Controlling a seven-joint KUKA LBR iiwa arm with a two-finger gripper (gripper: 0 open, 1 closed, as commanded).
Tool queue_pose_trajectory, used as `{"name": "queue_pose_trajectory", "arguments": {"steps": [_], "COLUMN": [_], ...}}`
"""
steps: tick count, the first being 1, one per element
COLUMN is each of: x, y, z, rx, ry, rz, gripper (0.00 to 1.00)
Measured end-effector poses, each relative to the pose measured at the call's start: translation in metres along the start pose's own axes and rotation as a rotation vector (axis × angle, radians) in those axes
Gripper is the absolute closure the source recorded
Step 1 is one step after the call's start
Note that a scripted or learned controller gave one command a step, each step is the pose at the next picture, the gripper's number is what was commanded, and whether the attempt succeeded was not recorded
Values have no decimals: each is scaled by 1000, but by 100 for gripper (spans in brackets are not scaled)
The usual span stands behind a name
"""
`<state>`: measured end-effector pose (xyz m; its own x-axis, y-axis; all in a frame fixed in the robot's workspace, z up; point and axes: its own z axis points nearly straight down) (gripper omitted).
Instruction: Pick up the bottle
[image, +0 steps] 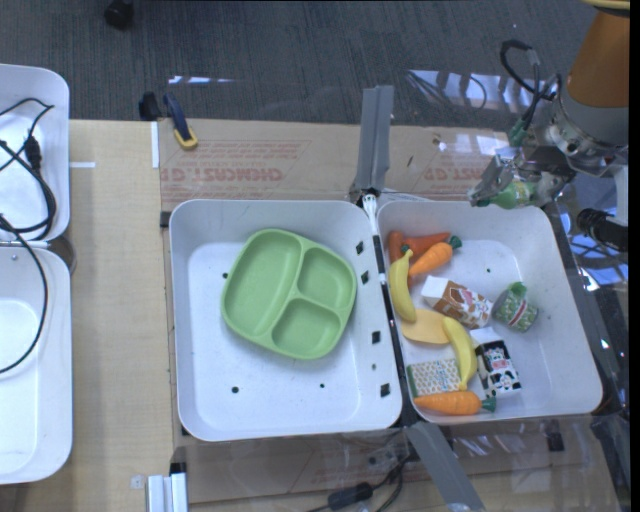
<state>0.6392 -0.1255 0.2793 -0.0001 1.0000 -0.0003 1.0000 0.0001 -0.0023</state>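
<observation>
Bench of pale wood (110, 300) spans the frame, dark carpet behind. Two shallow white bins (200, 330) sit mid-frame, the left one bearing a green divided plastic plate (290, 293). Upper right, the two-finger gripper (512, 185) appears clamped on a small green plastic bottle (518, 192), lifted above the right bin's far rim. It looks light, stiff, slippery; mid-body seems the surest hold.

Bright even overhead light; glare on bench (455, 150) top right.
</observation>
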Motion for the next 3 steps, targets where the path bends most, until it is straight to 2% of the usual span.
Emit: {"name": "queue_pose_trajectory", "arguments": {"steps": [1,2,3], "x": [-76,-91,-93], "y": [11,20,20], "z": [66,46,64], "rx": [1,-3,-1], "ry": [-1,-1,-1], "rz": [22,63,-88], "gripper": [0,0,0]}}
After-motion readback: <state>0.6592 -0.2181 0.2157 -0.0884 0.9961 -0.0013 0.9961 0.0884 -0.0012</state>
